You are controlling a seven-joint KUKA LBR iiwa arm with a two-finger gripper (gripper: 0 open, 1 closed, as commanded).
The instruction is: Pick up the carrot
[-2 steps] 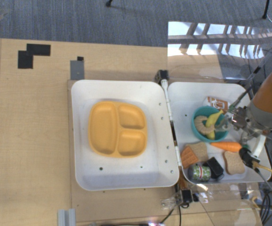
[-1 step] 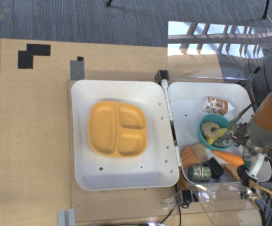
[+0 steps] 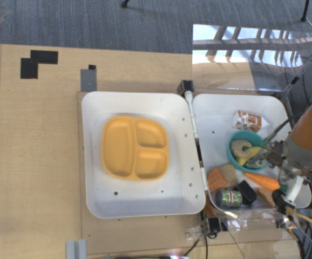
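The carrot (image 3: 263,181) lies in the lower right of the frame, inside the right bin (image 3: 221,115), pointing roughly left to right with its broad end toward the frame's right edge. It sits just below a teal bowl (image 3: 246,150) that holds pale food pieces, and just beside a black block (image 3: 247,191) and a green-labelled can (image 3: 231,198); a brown sponge-like piece (image 3: 218,179) lies to its left. The gripper (image 3: 283,172) is at the carrot's right end, close above it, but whether its fingers are apart or together cannot be determined from this view. For a sound grasp, the fingers should straddle the carrot across its narrow width, near mid-length, clear of the bowl rim and the black block; a descent too far left risks striking the block or the can. The carrot is smooth and tapered, so it will probably slip toward its thin end if pinched off-centre. The left bin (image 3: 96,193) holds a yellow divided plate (image 3: 135,147). Both bins rest on a light wooden bench (image 3: 32,161); grey carpet (image 3: 91,15) fills the upper frame, and cables (image 3: 302,225) trail at lower right.
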